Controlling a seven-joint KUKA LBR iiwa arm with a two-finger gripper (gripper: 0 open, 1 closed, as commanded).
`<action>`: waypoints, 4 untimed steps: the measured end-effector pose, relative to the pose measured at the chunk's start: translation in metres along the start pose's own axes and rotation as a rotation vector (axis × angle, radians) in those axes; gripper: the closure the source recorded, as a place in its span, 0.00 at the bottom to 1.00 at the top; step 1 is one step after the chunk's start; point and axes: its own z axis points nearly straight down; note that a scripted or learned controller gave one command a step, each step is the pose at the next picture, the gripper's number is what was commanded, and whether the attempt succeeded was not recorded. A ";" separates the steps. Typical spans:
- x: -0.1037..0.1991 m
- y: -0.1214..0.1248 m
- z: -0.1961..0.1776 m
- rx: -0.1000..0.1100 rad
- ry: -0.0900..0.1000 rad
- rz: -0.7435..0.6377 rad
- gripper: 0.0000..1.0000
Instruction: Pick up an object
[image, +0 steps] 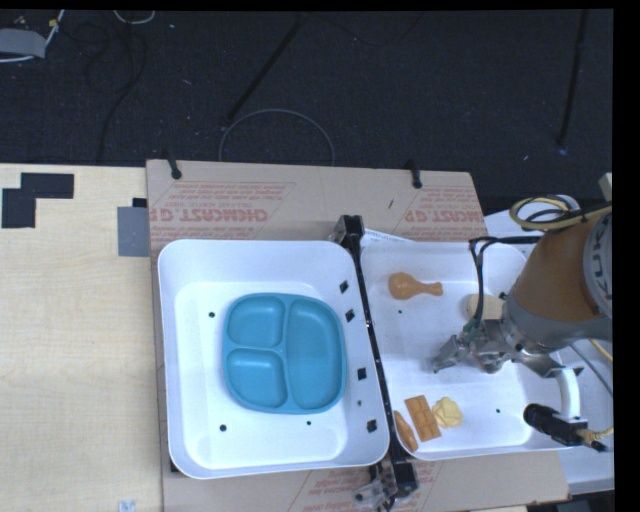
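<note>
Presently: gripper low over the floor of the right bin, around that bin's middle, tip pointing toward its left wall. Released or clenched, cannot tell from this angle; nothing seen held in it. No object touches it.

Arm: grey wrist and orange band cross the right bin's right half, coming in over its right wall.

Loose objects, all placed against the right bin:
- Tan drumstick-shaped toy, lying flat in the far half, left of centre, thin end pointing toward the bin's right wall. Apart from the gripper, on its far side.
- Pale yellowish block, far half, right of centre, partly hidden by the wrist. Shape unclear.
- Brown ridged rectangular piece, near wall, left of centre.
- Yellow lump, just beside the brown piece on its right, touching or almost so.
- Orange strip, near-left corner, just beside the brown piece on its left.

Beyond the right bin's left wall sits the left bin, holding a blue divided plate, roughly centred, three compartments facing up.
</note>
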 end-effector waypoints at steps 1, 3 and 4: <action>-0.001 0.000 -0.012 -0.001 0.000 0.005 1.00; -0.003 -0.002 -0.107 -0.008 -0.002 -0.001 1.00; 0.049 0.009 -0.100 -0.004 0.001 -0.005 1.00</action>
